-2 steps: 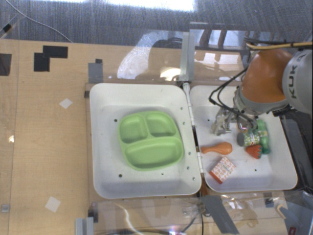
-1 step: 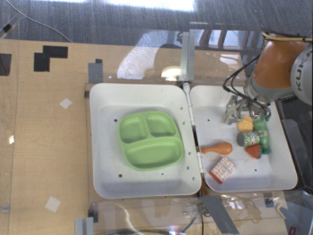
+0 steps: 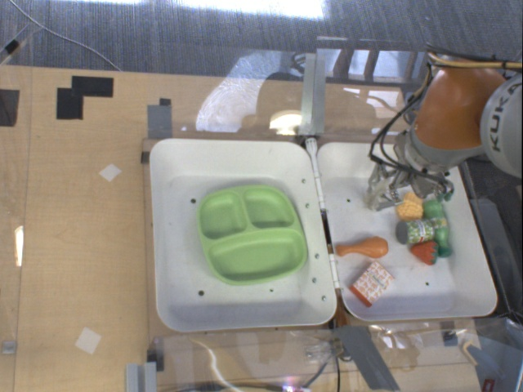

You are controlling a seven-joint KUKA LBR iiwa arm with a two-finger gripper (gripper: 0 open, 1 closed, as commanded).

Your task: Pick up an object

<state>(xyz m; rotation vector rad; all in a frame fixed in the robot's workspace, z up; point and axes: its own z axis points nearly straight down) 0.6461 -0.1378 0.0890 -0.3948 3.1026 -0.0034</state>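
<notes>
Right bin (image 3: 466, 300), pincer (image 3: 391, 193) low at 12 o'clock, open/shut can't tell, just beside yellow toy (image 3: 409, 210). Can (image 3: 420, 232) and strawberry (image 3: 425, 253) at 3 o'clock; drumstick (image 3: 364, 247) center; box (image 3: 373, 283) at 6. Left bin (image 3: 172, 300): green tray (image 3: 249, 233) center.

White letters reading "KU", the start of a longer word cut off by the frame edge, are being shown on the grey arm (image 3: 507, 129) at the upper right. A red-and-white pattern is being displayed on the small carton (image 3: 373, 283) in the right bin (image 3: 474, 300), but no word on it can be read.
</notes>
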